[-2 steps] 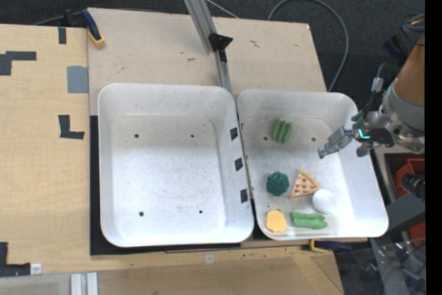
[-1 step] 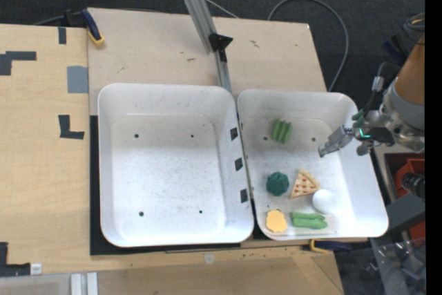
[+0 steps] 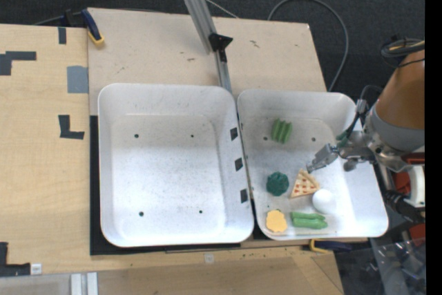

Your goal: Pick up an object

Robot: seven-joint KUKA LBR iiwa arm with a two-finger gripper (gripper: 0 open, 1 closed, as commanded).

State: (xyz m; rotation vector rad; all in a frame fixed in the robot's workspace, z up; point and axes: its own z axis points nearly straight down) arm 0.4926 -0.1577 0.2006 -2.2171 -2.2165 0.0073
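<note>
My gripper [image 3: 322, 159] hangs over the right side of the right bin [image 3: 304, 103], its tip just above and right of a pizza-slice toy [image 3: 302, 185]. Nothing shows between its tip and the bin floor. A white egg-shaped ball [image 3: 322, 200] lies right below the slice. A dark green broccoli-like lump [image 3: 277, 182] sits left of the slice. A ridged light green piece [image 3: 281, 130] lies toward the bin's back. Along the front wall rest a yellow-orange round piece [image 3: 276, 221] and a long green pod [image 3: 308, 220].
The left bin [image 3: 166, 162] adjoins the right one, with a raised divider between them. A slanted metal rail [image 3: 197, 3] crosses the bench behind the bins. The arm's orange band [image 3: 407, 97] and wrist overhang the right bin's right wall. Cables lie at the far right.
</note>
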